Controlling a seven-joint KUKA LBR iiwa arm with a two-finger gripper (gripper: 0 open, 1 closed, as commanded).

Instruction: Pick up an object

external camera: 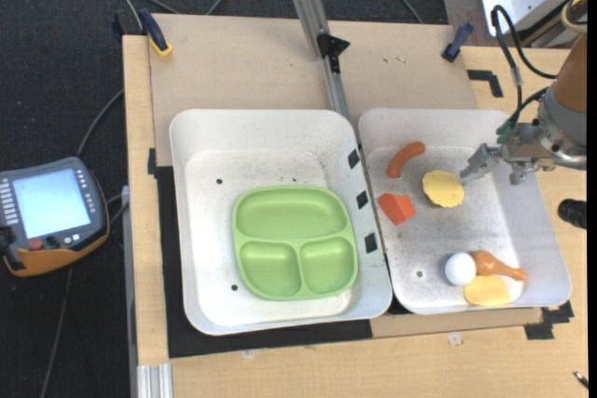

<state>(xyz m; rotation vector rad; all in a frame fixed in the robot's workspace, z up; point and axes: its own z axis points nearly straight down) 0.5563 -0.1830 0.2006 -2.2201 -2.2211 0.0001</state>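
My gripper (pixel 495 171) hovers over the upper right part of the right bin (pixel 536 242), open, with nothing between its fingers. Its left fingertip (pixel 469 171) points toward a yellow rounded piece (pixel 443 189) lying just to its left, apart from it. An orange sausage (pixel 406 158) lies further left, near the bin's top. A red-orange block (pixel 396 208) sits by the bin's left wall. At the bin's front lie a white ball (pixel 459 268), an orange drumstick (pixel 496 266) and a yellow piece (pixel 490 292), close together.
The left bin (pixel 201 163) holds a green divided plate (pixel 297 242). A metal pole (pixel 312 9) rises behind the bins. A teach pendant (pixel 47 214) lies off the bench at the left. Blue clamps (pixel 156 34) grip the board's far corners.
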